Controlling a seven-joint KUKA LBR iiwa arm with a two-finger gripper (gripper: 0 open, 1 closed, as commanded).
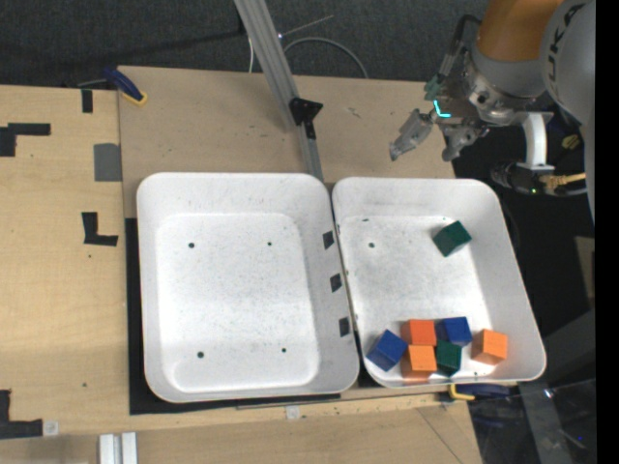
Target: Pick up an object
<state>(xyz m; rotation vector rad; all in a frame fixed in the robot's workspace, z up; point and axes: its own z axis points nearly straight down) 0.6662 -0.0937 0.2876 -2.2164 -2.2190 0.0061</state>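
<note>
Arm w/ orange band at top right, gripper above bench beyond right bin, fingers spread, nothing between.

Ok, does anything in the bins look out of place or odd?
Only mildly: one dark green cube sits alone and askew near the right white bin's far end, apart from the orange, blue and green blocks clustered at its near edge.

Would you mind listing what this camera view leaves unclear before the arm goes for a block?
- Gripper: above the bench beyond the right bin, small and blurred.
- Arm: cut off by the top and right edges.
- Block cluster: packed together at the bin's near edge, so touching faces and any gaps are hidden.
- Lone green block: tilt unclear.
</note>
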